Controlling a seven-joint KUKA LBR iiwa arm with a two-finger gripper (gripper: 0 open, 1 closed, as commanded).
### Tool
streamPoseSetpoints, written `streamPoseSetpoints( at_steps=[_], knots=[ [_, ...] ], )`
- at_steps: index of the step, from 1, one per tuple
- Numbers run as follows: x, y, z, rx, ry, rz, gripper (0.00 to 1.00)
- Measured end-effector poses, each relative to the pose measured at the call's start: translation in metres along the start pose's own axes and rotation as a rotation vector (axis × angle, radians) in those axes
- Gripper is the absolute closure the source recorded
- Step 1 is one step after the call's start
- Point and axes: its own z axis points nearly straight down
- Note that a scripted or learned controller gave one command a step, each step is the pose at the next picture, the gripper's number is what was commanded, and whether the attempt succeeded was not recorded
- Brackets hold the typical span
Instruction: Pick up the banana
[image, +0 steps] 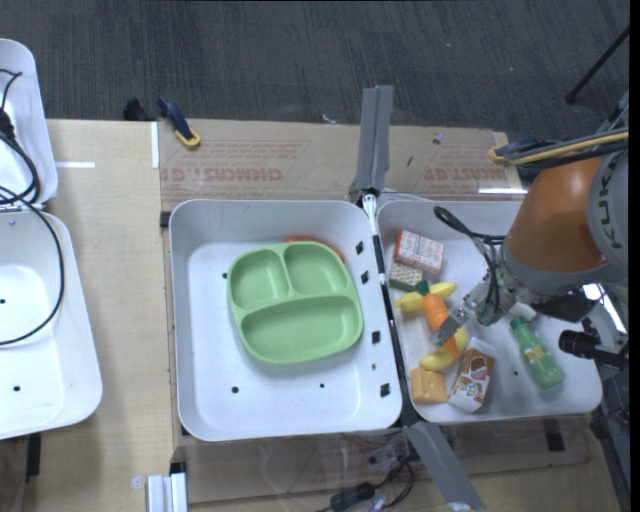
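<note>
- Gripper (458, 328) low in right bin (570, 400), over banana (441, 356) — touching or not, unclear.
- Finger state: cannot tell.
- Banana unlifted; grasp and raise remain.

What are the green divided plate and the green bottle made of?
The green divided plate looks like matte moulded plastic: even pale colour, soft rounded ridges, no glare. The green bottle seems glossy, slightly see-through plastic, though toy or real is unclear.

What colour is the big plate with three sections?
Light green. The divided plastic plate lies in the left white bin, clear in the camera view.
</note>
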Motion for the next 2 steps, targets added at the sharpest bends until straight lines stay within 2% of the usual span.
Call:
streamPoseSetpoints(
  at_steps=[1, 2],
  knots=[
    [0.023, -0.057, 0.020, -0.002, 0.000, -0.097, 0.00],
    [0.020, -0.058, -0.065, -0.003, -0.002, -0.116, 0.00]
  ],
)
